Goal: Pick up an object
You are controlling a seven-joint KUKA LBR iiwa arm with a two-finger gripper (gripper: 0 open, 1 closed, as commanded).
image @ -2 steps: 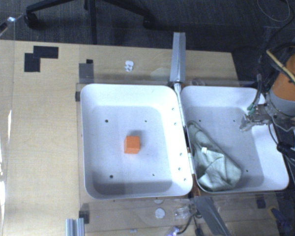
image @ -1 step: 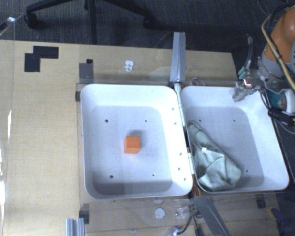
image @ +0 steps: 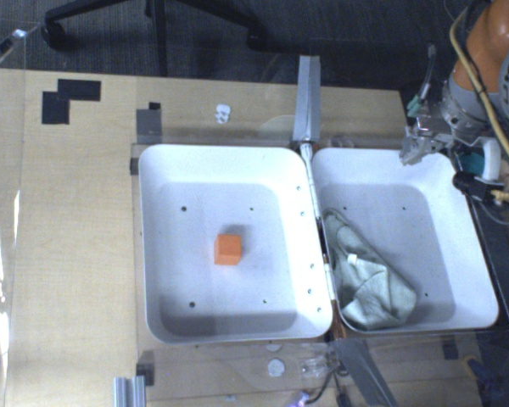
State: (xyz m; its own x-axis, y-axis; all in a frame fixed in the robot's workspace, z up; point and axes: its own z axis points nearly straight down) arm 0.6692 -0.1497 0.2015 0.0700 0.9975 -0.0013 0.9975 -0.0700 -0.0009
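Hovering at the far right corner of the right bin (image: 458, 227), the claw (image: 417, 147) sits just above the rim, at the end of a grey wrist with an orange band. Whether its tips are spread or pressed together cannot be told; they are small, cluttered by cables and fittings, and nothing is seen between them.

Two candidates lie on offer. The cloth (image: 369, 282), a crumpled grey-green rag, rests in the right bin against the divider (image: 310, 219), toward the near side. From the claw it lies down the view and slightly to the left, within the same bin. Its long axis runs diagonally, from the divider toward the near right. The cube (image: 228, 249), small and orange, sits near the middle of the left bin (image: 165, 227), well apart from the claw and beyond the divider.

Judgement: the cloth is the nearer target; reaching the cube requires crossing the divider.

Hard to make out: the cloth's folds and how high it stands, the arm beyond the wrist, cut off by the frame, and the small items on the table (image: 68, 227) below the bins.
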